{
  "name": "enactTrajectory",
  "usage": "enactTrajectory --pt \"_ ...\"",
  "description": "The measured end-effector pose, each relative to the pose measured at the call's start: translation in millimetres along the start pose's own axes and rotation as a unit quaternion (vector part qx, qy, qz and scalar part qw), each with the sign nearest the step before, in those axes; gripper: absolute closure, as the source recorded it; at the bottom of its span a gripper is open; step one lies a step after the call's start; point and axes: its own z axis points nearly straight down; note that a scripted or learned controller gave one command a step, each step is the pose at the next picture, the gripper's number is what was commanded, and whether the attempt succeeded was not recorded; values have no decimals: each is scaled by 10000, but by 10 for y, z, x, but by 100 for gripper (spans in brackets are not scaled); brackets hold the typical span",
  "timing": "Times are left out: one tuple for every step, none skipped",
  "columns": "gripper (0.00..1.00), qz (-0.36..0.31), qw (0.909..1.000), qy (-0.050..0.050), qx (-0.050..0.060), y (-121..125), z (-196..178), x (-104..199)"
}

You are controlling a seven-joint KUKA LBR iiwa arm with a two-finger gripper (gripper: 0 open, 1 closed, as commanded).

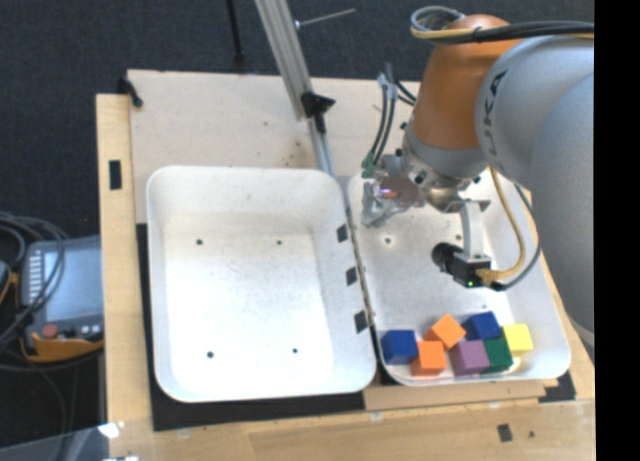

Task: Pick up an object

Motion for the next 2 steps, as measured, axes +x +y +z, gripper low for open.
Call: enactTrajectory --pt "100 2 10000 4 -5 275 -102 383" --pt "100 0 10000 7 -5 559 -175 841"
